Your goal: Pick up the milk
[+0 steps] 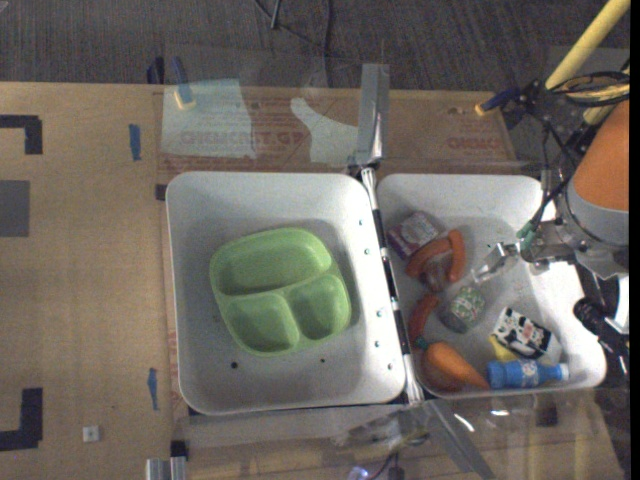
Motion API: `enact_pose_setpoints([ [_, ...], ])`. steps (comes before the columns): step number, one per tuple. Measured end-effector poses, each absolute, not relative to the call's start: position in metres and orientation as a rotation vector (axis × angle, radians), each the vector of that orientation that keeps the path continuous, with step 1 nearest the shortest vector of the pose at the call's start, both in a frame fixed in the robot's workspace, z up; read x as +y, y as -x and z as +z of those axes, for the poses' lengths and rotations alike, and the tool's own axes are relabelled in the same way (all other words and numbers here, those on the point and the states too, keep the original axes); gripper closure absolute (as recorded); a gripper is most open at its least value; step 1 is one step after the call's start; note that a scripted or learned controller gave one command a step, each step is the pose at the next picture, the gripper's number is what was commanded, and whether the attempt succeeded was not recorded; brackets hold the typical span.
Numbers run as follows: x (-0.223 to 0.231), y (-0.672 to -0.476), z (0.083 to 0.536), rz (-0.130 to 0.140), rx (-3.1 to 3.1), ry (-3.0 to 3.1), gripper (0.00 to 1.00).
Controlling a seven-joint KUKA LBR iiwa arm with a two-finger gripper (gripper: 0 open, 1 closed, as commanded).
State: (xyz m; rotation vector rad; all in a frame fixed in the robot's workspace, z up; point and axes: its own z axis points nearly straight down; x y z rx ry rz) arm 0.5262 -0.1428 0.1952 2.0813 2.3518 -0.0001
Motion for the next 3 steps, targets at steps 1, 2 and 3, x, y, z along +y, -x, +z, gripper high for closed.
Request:
enact_pose_setpoints([
  [1, -0.201, -0.500, 0.099, 0.001, 2.514, -1.882, 0.00],
  [2, -0.202, -0.501, 0.109, 0.006, 2.507, -1.885, 1.00],
  [3, -0.202, -0.501, 0.109, 0.004, 2.507, -1.886, 0.00],
])
